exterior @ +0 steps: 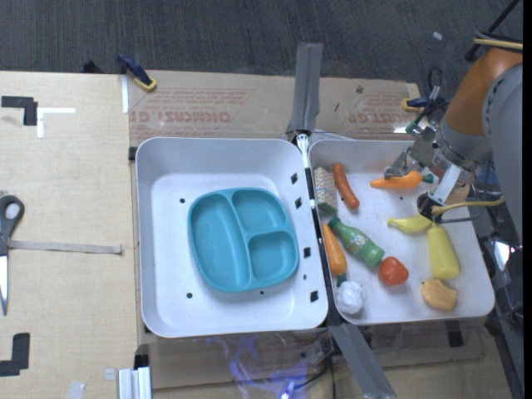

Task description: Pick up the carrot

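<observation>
The carrot (396, 182) is orange with a green tip at its right end. It lies level near the back right of the right bin (465, 310). My gripper (409, 173) comes down on it from the right, below the grey wrist and orange band. The fingers (413, 158) are closed on the carrot's right half, and its pointed end sticks out to the left. I cannot tell whether the carrot touches the bin floor.
In the right bin are a red-orange sausage (345, 187), a second orange vegetable (334, 250), a green bottle (359, 241), a red tomato (393, 271), a banana (410, 224), a yellow piece (442, 253), a tan piece (439, 294) and a white bulb (350, 296). The left bin (158, 248) holds a blue divided plate (243, 239).
</observation>
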### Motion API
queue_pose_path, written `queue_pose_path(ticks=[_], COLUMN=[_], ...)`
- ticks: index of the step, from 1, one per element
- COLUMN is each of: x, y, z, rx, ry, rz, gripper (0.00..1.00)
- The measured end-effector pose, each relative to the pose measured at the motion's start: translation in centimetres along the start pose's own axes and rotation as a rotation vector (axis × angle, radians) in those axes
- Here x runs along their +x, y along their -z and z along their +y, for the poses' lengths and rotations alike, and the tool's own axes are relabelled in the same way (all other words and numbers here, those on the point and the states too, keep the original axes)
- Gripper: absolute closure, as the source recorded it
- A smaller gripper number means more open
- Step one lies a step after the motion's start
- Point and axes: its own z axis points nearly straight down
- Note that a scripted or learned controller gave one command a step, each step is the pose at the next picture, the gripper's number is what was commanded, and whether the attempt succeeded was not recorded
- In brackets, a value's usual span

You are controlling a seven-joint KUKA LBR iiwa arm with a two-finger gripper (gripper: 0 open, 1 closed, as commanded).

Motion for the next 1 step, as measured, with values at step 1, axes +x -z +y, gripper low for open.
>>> queue_pose_path(ticks=[1], x=[-0.11], y=[0.84], z=[0.03], rx=[-0.001], ry=[0.004], rz=[-0.006], gripper=[1.00])
